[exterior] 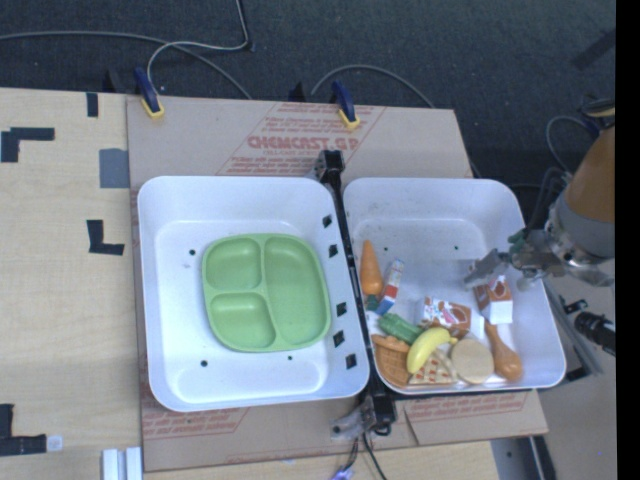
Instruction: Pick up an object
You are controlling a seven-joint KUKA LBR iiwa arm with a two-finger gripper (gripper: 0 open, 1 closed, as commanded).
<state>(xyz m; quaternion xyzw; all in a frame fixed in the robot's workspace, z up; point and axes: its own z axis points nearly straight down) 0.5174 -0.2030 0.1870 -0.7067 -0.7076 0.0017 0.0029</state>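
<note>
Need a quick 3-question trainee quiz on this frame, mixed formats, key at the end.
1. True or false: the green divided plate lies in the left bin.
2. Multiple choice: the orange carrot in the right bin lies nearest which wall? A) the divider side B) the far right wall C) the near right corner
3. Fill in: the yellow banana lies among toy foods along the bin's ____ edge, nearest the camera.

Key: 1 true; 2 A; 3 bottom
</note>
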